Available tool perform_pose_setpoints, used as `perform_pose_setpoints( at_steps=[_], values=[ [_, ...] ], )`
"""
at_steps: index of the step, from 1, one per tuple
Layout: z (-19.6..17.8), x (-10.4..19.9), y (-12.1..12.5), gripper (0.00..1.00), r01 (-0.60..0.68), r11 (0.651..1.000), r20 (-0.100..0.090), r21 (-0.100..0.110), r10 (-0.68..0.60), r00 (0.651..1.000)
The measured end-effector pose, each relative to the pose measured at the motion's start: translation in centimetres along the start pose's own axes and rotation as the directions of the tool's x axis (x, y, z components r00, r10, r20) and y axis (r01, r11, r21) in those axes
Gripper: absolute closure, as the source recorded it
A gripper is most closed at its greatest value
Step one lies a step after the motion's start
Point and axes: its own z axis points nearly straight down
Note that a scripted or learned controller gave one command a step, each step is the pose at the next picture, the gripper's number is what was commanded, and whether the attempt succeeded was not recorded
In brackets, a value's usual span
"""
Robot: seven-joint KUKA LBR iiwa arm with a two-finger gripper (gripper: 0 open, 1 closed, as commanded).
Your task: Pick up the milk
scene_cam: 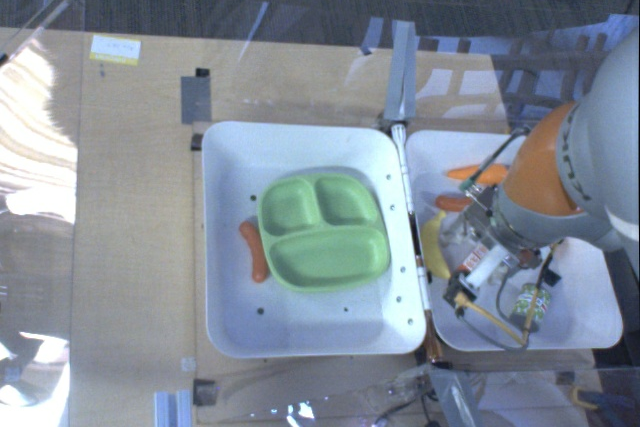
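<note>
**Visitor:** What stage is the pick at?

**Onlooker:** The table [120, 215] carries two white bins, and the arm [590, 165] reaches into the right bin [590, 320]. The gripper [471, 248] sits low over a small white carton with a red mark. I take that carton for the milk [482, 264]. It lies mid-bin, just right of the banana [434, 253]. My judgement is that this is the approach to the grasp, with nothing lifted yet. Whether the gripper is open or closed, I cannot tell. The next move calls for a sure hold on the carton, then a straight lift clear of its neighbours.

**Visitor:** And the inventory?

**Onlooker:** Bins, two. One green divided plate [325, 230] sits in the left bin [215, 245]. Banana, one. There are two sausages: the first sausage [256, 252] lies along the plate's left side, and the second sausage [452, 203] is in the right bin. Carrot [468, 173], one. Green can [530, 305], one. Milk, one.
</note>
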Motion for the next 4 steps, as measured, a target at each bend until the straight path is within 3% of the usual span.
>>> perform_pose_setpoints(
  at_steps=[1,2,3,4],
  values=[
    [1.0,-1.1,-1.7,0.0,-0.418,0.908,0.001,0.001,0.418,0.908],
    [0.0,-1.0,-1.6,1.0,-0.413,0.911,0.0,0.001,0.413,0.911],
    [-15.7,8.1,0.2,1.0,-0.459,0.888,0.009,0.003,0.459,0.888],
    [-8.4,10.9,-8.3,1.0,-0.022,1.0,0.01,0.015,0.022,1.0]
  ],
)
